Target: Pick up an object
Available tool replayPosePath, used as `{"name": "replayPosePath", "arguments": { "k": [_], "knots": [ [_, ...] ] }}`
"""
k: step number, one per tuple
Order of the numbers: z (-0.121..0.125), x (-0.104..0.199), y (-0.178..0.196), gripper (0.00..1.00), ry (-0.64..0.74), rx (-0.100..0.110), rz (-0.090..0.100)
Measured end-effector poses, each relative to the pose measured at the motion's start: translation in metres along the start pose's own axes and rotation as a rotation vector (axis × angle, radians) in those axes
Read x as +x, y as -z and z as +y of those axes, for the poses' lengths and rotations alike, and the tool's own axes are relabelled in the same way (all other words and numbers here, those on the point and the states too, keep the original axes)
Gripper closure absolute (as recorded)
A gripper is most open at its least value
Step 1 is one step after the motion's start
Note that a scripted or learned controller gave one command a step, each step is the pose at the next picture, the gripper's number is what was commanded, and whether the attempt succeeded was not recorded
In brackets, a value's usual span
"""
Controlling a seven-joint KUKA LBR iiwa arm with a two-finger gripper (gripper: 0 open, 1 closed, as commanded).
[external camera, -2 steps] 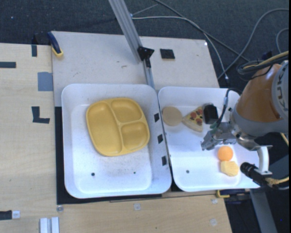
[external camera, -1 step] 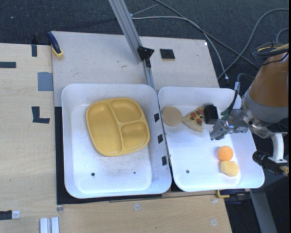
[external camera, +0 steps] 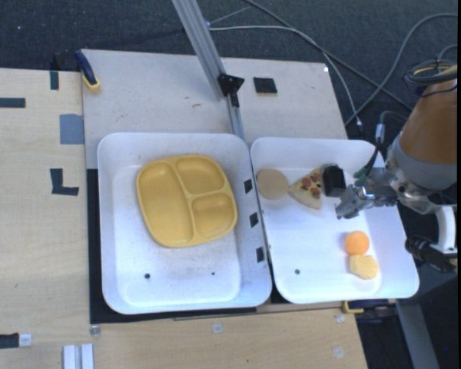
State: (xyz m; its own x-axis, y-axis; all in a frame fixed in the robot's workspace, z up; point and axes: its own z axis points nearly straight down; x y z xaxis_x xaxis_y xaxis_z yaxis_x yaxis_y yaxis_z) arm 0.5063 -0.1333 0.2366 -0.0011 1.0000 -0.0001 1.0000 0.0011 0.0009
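Pizza slice [external camera: 309, 187], orange [external camera: 357, 243], tray [external camera: 187, 201]: one each

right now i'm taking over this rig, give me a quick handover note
Gripper: over the right bin, between the pizza slice and the orange ball; its grip cannot be judged.
Right bin also holds a tan disc and a pale yellow piece.
Left bin: a yellow divided plate.
Done: no pick visible; everything lies in the bins.
Left: grasp and lift one thing.
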Motion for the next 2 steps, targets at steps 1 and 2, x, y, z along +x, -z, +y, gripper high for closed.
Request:
{"name": "replayPosePath", "arguments": {
  "k": [1, 2],
  "knots": [
    [0.003, 0.051, -0.013, 1.0, 0.005, 0.003, 0.001],
    [0.012, 0.112, -0.021, 1.0, 0.007, 0.004, 0.002]
  ]
}}
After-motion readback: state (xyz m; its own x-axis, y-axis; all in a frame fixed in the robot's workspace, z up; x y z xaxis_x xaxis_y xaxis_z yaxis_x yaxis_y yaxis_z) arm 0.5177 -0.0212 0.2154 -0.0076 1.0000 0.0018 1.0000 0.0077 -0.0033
